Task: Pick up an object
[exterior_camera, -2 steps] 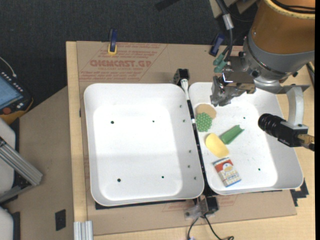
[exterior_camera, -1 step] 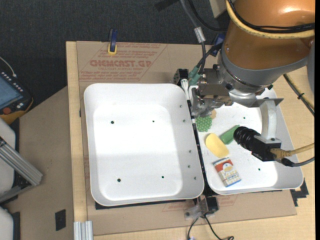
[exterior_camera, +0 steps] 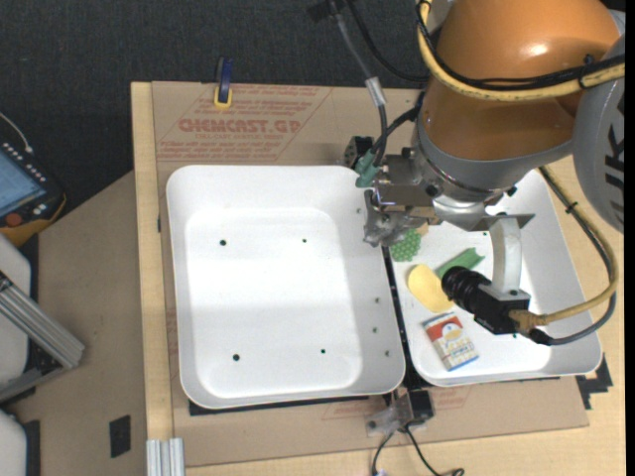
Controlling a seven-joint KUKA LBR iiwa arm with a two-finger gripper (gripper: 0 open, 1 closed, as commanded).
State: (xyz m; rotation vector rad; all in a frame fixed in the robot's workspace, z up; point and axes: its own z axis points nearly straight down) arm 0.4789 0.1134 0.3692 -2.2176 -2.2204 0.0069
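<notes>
The right bin holds several small objects. A green knobbly piece lies near its left wall, with a yellow rounded lump just in front of it. A flat green piece sits to the right of those, and a small red and white box lies near the front. My gripper hangs over the right bin's left edge, right beside the green knobbly piece. The wrist's bulk hides its tips.
The left bin stands beside the right one, and their walls meet under the gripper. The large orange-banded arm covers the back of the right bin. A black cylinder with a cable hangs from the arm over the bin's middle.
</notes>
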